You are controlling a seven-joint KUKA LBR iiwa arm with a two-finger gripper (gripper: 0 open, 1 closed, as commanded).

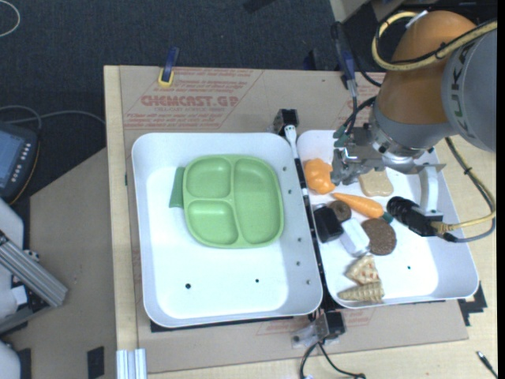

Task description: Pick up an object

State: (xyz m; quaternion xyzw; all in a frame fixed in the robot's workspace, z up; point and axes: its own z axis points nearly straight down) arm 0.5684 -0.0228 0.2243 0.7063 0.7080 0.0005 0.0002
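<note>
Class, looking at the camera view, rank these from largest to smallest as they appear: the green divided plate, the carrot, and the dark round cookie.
1. Green divided plate, by far the largest.
2. Carrot, long and slim.
3. Dark round cookie, smallest, though its area looks close to the carrot's, so that ranking is unsure.

Dark grey carpet [118, 22] is stretching out behind the bench, and brown printed cardboard [197, 93] is covering the benchtop. A blue-handled clamp [168, 68] is gripping its far edge, while a thin white cable [8, 16] is curling across the floor.
</note>
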